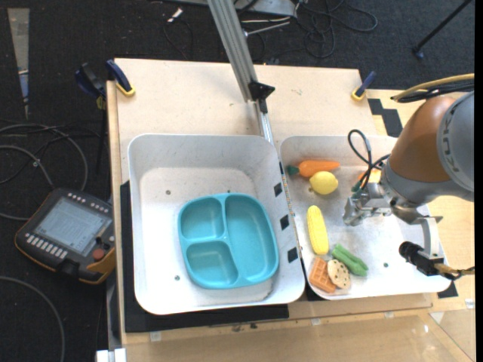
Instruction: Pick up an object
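The jaws (356, 211), state not discernible, hover just right of the corn cob (318, 230), not touching.

Position: one fixed camera, mounted above the bench (189, 96).
Facing: down at a slant onto the left bin (151, 164) and the right bin (392, 266).
Range: far enough to take in both bins, the bench edges and dark floor around.
Arm entry: from the right.

Arm (434, 153) over right bin (392, 274) w/ toy food; teal tray (226, 240) in left bin (151, 164).
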Controlling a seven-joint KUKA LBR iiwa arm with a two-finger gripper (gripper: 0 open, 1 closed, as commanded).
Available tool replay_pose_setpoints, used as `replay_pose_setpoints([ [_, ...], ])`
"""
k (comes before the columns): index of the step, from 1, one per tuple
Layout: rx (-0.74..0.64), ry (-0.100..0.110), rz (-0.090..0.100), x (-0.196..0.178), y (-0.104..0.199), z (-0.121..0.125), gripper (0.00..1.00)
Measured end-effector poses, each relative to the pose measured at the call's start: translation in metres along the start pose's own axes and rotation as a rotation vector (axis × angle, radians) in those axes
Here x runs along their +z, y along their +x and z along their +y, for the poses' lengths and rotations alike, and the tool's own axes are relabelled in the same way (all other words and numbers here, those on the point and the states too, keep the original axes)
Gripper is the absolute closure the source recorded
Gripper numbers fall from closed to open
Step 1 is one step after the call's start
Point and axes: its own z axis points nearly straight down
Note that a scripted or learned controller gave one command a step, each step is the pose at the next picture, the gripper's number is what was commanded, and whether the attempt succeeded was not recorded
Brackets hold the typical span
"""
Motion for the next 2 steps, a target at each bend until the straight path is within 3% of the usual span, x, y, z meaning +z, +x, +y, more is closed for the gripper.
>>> replay_pose_setpoints([
  [2,-0.003,-0.003,-0.001,-0.108,0.004,-0.002,1.0],
])
